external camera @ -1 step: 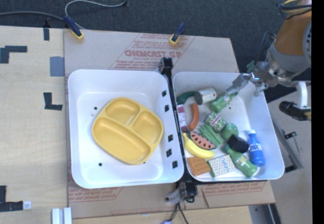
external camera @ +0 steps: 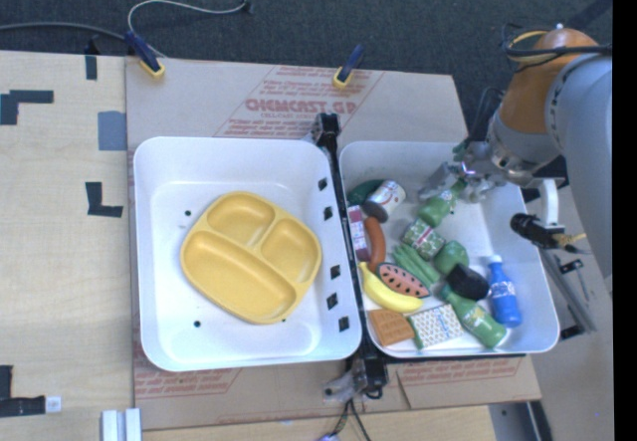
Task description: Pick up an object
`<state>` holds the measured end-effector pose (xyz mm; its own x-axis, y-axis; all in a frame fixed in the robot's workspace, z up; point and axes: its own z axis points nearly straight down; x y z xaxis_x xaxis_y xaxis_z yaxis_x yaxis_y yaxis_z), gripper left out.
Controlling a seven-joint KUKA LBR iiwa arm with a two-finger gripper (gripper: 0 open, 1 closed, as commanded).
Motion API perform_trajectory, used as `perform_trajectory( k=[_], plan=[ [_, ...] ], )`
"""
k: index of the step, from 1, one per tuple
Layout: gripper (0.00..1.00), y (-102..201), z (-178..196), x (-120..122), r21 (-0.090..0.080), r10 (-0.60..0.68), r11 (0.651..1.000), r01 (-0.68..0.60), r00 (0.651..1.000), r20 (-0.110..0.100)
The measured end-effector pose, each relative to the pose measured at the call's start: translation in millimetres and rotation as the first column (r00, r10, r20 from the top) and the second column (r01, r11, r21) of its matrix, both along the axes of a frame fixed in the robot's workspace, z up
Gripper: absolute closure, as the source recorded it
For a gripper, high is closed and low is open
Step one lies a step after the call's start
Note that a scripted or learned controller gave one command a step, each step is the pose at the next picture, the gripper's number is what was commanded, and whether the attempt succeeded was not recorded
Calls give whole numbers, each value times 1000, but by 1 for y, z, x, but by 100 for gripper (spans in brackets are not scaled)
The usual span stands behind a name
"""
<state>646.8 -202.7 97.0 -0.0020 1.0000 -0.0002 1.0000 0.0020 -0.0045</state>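
Cardboard covers the worktop (external camera: 289, 106) under two white bins. I see my claw (external camera: 460, 180) low over the right-hand white bin (external camera: 537, 330), at its far side; I cannot tell its state. Just below-left of the claw lies a green plastic bottle (external camera: 435, 209), with a heap of toy food (external camera: 418, 280) beyond it. Well left, a yellow divided plate (external camera: 251, 256) sits in the other bin (external camera: 159, 230).

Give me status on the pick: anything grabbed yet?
Done: the arm has reached the right bin; the gripper sits low at its upper right part, just above a green bottle. In hand: nothing visibly between the fingers; their state is unclear from this angle. Left: grasp and lift. The banana, blue bottle and the other items lie loose in the bin; the yellow tray sits in the left bin.
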Motion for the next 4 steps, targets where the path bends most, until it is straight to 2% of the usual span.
perform_trajectory(
  k=[1,2,3,4],
  plan=[
    [0,30,-11,19,-1,0,1000,0,1000,6],
    [100,30,-1,19,-4,1,1000,-1,1000,6],
    [100,70,68,4,0,0,1000,0,1000,6],
    [100,136,142,-32,1,1,1000,-1,1000,4]
  ],
)
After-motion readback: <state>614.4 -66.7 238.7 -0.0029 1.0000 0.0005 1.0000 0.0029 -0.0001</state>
